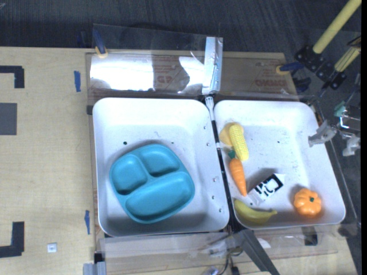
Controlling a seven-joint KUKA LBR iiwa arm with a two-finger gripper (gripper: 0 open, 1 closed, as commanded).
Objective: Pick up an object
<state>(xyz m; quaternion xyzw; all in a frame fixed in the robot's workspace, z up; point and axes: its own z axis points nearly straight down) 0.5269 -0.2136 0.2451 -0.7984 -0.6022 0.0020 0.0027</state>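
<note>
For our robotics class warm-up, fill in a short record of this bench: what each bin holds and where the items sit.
left bin: blue divided plate
right bin: corn, carrot, banana, black-and-white card, small orange pumpkin
corn: near the left wall, far half
carrot: just below the corn
banana: near left corner
card: mid-bin, between carrot and pumpkin
pumpkin: near right corner

Blue divided plate, yellow corn, orange carrot, yellow banana, orange pumpkin, white bins.
</note>
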